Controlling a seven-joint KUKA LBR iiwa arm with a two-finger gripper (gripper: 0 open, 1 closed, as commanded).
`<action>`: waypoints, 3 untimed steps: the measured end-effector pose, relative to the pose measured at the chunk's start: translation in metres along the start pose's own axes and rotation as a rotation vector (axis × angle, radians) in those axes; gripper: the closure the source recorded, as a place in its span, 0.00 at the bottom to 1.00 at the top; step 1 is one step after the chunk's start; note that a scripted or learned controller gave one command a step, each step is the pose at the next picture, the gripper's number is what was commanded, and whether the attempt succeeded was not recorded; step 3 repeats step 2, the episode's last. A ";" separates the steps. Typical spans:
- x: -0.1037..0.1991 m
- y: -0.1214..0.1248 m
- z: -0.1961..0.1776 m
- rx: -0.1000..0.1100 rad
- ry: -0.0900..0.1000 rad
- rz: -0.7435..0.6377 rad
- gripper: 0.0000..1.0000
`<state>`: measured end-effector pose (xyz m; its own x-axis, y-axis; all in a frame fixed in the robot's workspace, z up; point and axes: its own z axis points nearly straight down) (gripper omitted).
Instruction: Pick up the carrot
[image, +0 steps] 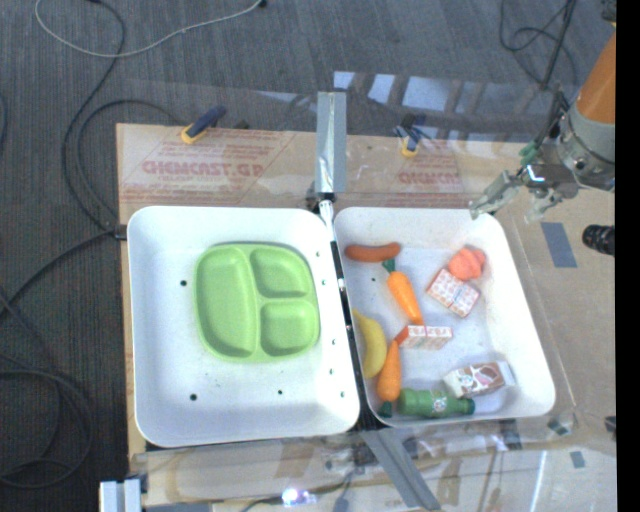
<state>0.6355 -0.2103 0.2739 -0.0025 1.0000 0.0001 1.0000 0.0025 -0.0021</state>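
Right now the gripper (512, 190) hangs spread wide with nothing in it, up over the far rim of the right bin (520, 275), so the carrot (404, 296) lies down-left of it, waiting.

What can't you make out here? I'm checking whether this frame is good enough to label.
- Arm: cut off by the top right edge.
- Tool: small, open or shut unclear.
- Second carrot: tip tucked among banana and bottle.
- Box printing: too small to read.
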 end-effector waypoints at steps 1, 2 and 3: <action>0.042 0.013 0.137 0.000 0.000 -0.241 0.00; 0.025 0.034 0.108 -0.002 -0.005 -0.381 0.00; 0.025 0.034 0.108 -0.002 -0.005 -0.381 0.00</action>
